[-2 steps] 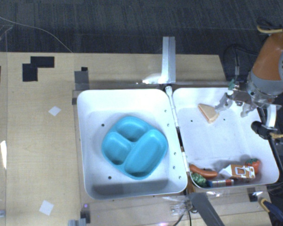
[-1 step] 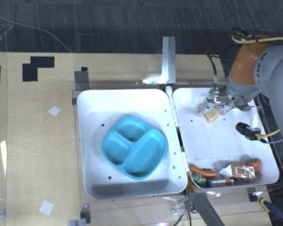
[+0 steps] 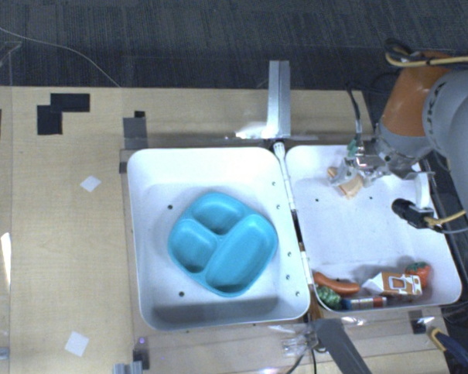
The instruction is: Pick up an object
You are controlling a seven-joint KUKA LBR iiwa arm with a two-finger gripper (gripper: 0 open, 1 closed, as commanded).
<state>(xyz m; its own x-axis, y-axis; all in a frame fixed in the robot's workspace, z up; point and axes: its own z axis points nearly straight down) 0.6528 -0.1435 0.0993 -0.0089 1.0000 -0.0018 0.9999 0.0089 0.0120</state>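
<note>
One gripper (image 3: 355,168) hangs low over the right bin (image 3: 352,239), near that bin's far edge and a little right of the divider between the two bins. Its metal fingers are a small bright cluster, and whether they stand apart or closed cannot be told. A small tan object (image 3: 350,186) lies just beneath and in front of them, touching or nearly touching the fingertips; it is too small and blurred to tell whether it sits between them. Its long axis seems to run slantwise, from the bin's far right toward its near left, though this is faint.

The grey arm (image 3: 447,111) with its orange band (image 3: 405,105) reaches in over the bin's far right corner.

Along the right bin's near edge lies a row of clutter: an orange carrot-like piece (image 3: 336,282) at the near left corner, lengthwise along the edge, and a brown carton (image 3: 395,284) beside it.

The left bin (image 3: 151,248) holds a blue divided plate (image 3: 222,243) at its middle.
</note>
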